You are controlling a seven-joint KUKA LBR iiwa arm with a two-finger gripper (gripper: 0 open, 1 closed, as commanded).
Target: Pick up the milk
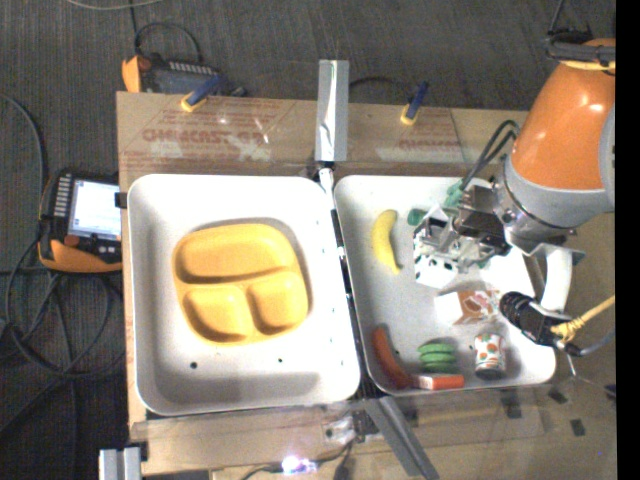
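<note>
The milk (pixel 436 266) is a small white carton with black cow spots. It lies in the right bin (pixel 350 268), in the upper middle, just right of the banana. My gripper (pixel 448 236) hangs directly over the carton's upper edge and hides part of it. The dark gripper body blends with the carton's spots. The grey arm with its orange band reaches in from the right.
A yellow banana (pixel 386 238) lies left of the milk. Below it are a white and brown packet (pixel 474 303), a small can (pixel 487 353), a green item (pixel 436 353), a red sausage (pixel 388 358) and a red and white bar (pixel 440 380). The left bin holds a yellow divided tray (pixel 243 280).
</note>
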